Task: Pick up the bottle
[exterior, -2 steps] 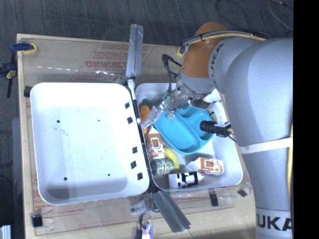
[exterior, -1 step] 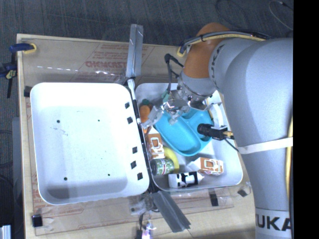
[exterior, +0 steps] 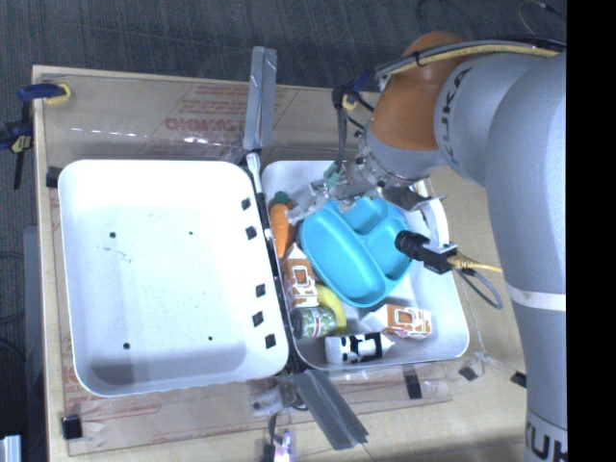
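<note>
Partly hidden tool (exterior: 339, 187), bottle (exterior: 354, 346) unobscured

left bin (exterior: 154, 287) open; right bin (exterior: 452, 340) crowded

We see a dark grey carpeted floor (exterior: 192, 17) around a pale wooden bench (exterior: 144, 104) printed with faded red lettering; a blue clamp (exterior: 38, 92) grips its far left corner, under even light

Bright, even overhead light. Left bin (exterior: 154, 277) nearly overexposed, glare streak on bench (exterior: 144, 128) film. Soft shadows, slightly grainy.
</note>
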`<state>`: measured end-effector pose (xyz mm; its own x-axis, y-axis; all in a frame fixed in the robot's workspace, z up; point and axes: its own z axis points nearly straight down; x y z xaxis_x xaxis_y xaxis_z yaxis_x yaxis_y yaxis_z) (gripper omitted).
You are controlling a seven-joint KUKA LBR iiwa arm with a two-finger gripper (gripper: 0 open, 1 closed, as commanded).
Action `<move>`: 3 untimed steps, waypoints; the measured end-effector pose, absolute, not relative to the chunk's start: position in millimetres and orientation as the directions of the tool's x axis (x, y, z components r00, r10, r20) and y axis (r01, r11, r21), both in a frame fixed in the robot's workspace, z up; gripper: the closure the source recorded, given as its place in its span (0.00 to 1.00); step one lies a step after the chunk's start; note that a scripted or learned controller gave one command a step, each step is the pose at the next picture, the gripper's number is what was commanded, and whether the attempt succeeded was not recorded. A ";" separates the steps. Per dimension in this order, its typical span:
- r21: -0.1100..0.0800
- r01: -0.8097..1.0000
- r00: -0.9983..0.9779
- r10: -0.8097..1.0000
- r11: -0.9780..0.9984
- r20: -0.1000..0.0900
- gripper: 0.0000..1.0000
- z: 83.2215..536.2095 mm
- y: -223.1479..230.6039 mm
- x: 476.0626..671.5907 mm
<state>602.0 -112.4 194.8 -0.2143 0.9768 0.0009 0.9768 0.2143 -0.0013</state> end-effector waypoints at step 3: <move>0.012 0.994 -0.107 0.994 0.107 -0.001 0.00 107.7 -123.4 632.8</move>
<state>632.8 -123.4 107.7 -0.1071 0.9943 -0.0013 0.9942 0.1071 0.0118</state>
